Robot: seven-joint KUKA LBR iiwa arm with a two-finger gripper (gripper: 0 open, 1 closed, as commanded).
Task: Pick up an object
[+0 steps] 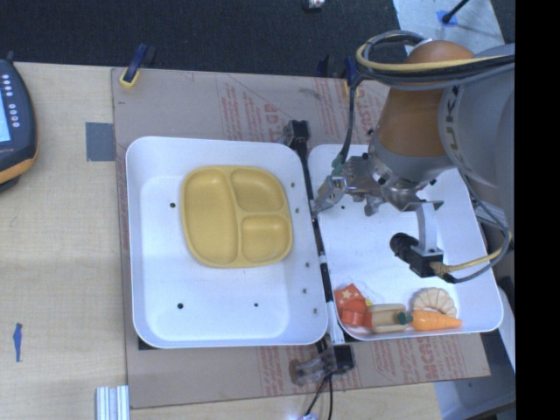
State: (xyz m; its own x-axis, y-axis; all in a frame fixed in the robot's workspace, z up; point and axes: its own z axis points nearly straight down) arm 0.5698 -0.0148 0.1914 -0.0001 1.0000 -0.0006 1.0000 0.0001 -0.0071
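Note:
My gripper [331, 191] hangs over the upper left part of the right bin [367, 261], close to the wall shared with the left bin. Nothing shows in it. The orange-banded wrist [418, 103] hides the bin's far end. Several small toy foods lie along the right bin's near edge: a red piece [352, 299], a tan block [385, 316], an orange carrot [434, 321] and a pale ridged pastry [435, 300]. All of them sit well below the gripper in the view, apart from it.
The left bin [157, 269] holds a yellow divided plate [236, 214] in its upper half. A black cable fitting [415, 254] hangs from the arm over the right bin. A handheld pendant [13, 121] lies at the bench's left edge.

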